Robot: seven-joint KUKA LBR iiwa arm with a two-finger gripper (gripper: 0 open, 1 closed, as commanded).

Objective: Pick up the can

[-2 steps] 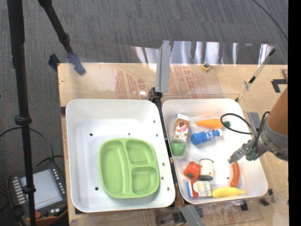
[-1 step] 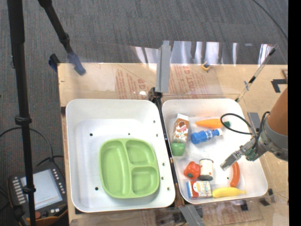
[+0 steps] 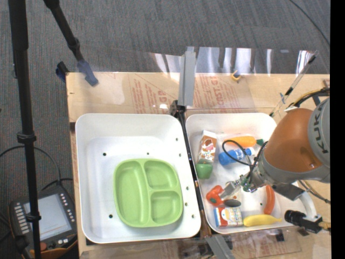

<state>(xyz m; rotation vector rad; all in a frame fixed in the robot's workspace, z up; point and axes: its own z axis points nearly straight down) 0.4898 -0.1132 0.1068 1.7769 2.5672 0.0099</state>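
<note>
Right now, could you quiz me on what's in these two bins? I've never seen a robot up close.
1. True or false: the green divided plate lies in the bin on the view's left.
2. Which lies in the bin on the view's right, nearest the view's bottom edge? A) a yellow banana B) a spoon C) a sponge
3. Fill in: the arm reaches over the bin on the view's ____.
Key: 1 true; 2 A; 3 right.

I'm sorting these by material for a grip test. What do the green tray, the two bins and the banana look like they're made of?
Green tray: looks like matte moulded plastic, one even pale green, with rounded compartment walls.
Bins, left and right: white and smooth, with soft glare and rounded rims, probably plastic.
Banana: uniform bright yellow with a slight shine, likely a plastic toy, though too small to be sure.
</note>
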